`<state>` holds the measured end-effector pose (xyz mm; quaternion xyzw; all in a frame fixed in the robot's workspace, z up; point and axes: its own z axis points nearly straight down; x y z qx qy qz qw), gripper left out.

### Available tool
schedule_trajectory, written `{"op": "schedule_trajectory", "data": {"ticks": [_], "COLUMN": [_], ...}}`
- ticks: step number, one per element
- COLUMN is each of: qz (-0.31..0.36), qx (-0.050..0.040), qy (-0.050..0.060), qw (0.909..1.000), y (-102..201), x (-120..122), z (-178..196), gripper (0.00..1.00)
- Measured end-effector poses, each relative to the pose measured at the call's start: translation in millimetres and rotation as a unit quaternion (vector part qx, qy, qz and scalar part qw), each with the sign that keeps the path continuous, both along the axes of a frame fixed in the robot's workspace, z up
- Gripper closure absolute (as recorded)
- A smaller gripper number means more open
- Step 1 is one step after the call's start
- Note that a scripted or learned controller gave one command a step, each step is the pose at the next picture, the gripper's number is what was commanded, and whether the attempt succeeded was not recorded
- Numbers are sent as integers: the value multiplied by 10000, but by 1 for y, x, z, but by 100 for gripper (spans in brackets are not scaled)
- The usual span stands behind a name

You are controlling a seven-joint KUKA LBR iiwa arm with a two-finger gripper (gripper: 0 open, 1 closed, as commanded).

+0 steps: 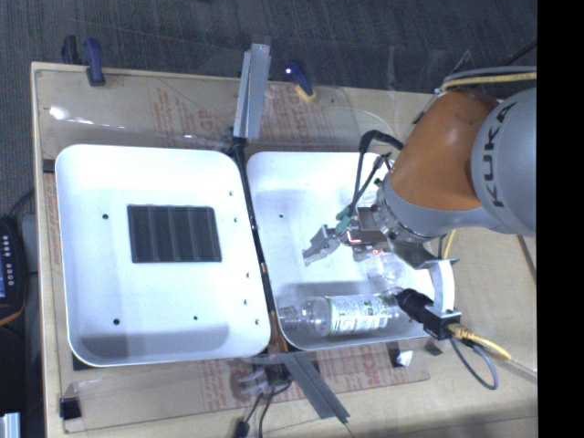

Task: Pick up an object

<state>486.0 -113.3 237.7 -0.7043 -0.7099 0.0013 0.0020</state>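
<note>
Bottle (342, 315): a clear plastic one with a label, lying on its side along the near edge of the right bin (274, 199), toward that bin's near-left corner.
Bottle axis: long axis runs left to right, parallel to the bin's near edge; the cap end seems to point left, though glare makes this uncertain.
Claw (321, 243): hangs over the middle of the right bin, reaching leftward from the arm (465, 167); whether it is released or clenched, I cannot tell, and nothing is visibly held.
Key relation: the bottle lies nearward of the claw, close below it in view, so the next move likely calls for travelling toward the near edge and closing across the bottle's narrow width.
Left bin (82, 245): holds a dark ribbed panel (173, 234) near its centre.
</note>
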Motion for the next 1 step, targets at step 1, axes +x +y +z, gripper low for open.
{"op": "schedule_trajectory", "data": {"ticks": [1], "qz": [27], "qx": [-4], "qy": [10], "qw": [10000], "y": [0], "x": [1], "z": [10], "gripper": [100]}}
